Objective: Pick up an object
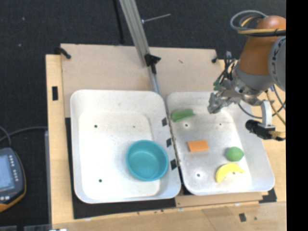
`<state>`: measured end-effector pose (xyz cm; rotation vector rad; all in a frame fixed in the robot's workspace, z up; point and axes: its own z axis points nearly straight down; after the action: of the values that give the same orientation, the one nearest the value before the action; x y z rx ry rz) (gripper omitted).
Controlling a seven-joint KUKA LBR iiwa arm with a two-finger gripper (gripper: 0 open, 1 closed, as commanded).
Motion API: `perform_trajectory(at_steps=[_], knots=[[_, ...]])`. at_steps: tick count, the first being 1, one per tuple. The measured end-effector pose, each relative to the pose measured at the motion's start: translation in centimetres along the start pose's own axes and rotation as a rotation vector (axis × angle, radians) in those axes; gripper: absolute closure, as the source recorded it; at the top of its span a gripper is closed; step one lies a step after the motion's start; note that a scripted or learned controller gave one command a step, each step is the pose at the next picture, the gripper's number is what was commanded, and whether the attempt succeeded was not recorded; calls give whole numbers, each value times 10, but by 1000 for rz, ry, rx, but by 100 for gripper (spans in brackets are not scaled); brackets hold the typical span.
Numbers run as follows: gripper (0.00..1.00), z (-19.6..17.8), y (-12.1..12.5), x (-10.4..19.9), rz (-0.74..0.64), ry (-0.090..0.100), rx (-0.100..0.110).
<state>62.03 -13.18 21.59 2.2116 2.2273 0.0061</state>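
Now | fingers above right bin | green piece just left, apart

Dark carpeted floor surrounds a pale wooden bench, lit evenly from above. An aluminium pole rises at a slant from bench's rear; a handheld control pendant w/ cable lies on floor at left.

Open floor mid right bin between orange block and green ball.
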Motion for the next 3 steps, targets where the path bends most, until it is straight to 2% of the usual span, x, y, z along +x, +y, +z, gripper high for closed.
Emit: perform_trajectory(at_steps=[1, 3], knots=[[100, -2, -9, 54, 0, 1, 3], [100, 5, 4, 158, 0, 1, 3]])
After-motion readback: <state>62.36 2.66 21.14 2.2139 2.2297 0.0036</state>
